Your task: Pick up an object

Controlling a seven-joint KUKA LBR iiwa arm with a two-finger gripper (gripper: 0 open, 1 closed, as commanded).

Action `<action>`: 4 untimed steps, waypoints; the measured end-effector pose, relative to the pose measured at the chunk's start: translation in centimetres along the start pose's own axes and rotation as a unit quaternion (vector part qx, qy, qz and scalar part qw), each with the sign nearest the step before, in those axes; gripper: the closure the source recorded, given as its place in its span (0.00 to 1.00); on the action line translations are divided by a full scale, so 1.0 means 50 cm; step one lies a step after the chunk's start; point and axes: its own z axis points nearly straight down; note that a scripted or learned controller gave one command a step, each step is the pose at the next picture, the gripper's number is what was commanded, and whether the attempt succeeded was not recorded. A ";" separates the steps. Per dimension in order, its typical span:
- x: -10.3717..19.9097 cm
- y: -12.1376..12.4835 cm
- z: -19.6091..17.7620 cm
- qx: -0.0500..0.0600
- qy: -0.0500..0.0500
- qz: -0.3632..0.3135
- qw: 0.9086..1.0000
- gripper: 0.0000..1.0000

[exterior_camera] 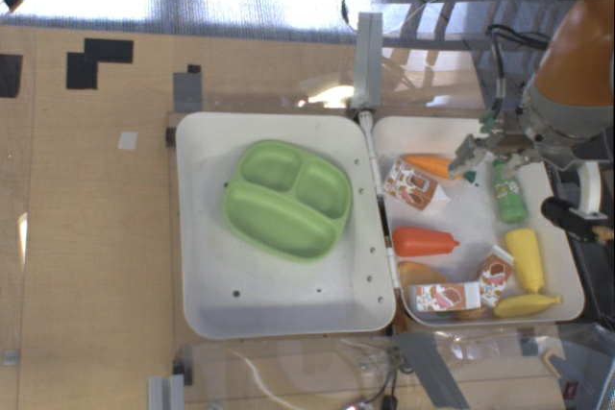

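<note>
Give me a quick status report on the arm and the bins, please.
Gripper over right bin, nothing seen in it. Carrot and green bottle closest. Green tray alone in left bin.

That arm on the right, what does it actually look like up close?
A bulky rounded arm, orange above and grey beneath, ending in a small metal hand with thin dark fingers and a green spot. Black cables loop around behind it.
</note>
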 end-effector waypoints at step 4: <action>-0.021 0.060 0.273 -0.007 0.000 0.004 1.000 1.00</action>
